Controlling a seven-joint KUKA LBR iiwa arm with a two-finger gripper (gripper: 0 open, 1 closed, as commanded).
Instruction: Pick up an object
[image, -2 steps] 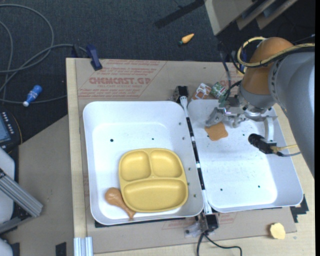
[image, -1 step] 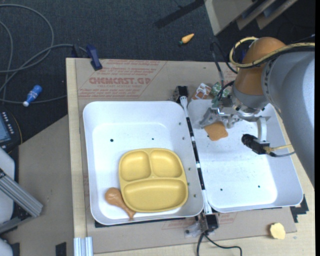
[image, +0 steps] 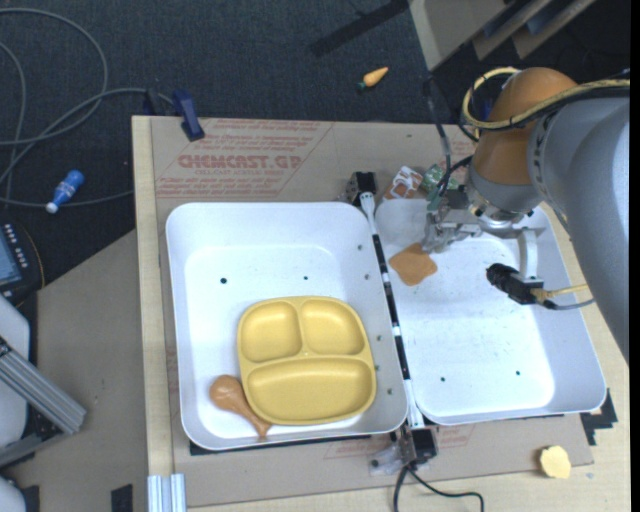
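The hand (image: 438, 238) is stationed at the upper left corner of the right bin (image: 500, 370); whether it is spread or pressed together cannot be told. Just beside it, toward the lower left, a flat orange-brown piece (image: 412, 266) lies on the bin floor near the shared rim. The left bin (image: 200, 250) holds a yellow divided plate (image: 305, 358), with an orange-brown drumstick-shaped toy (image: 235, 396) touching its lower left edge. On the desk (image: 250, 160), a small yellow piece (image: 554, 461) lies beyond the right bin's lower corner.
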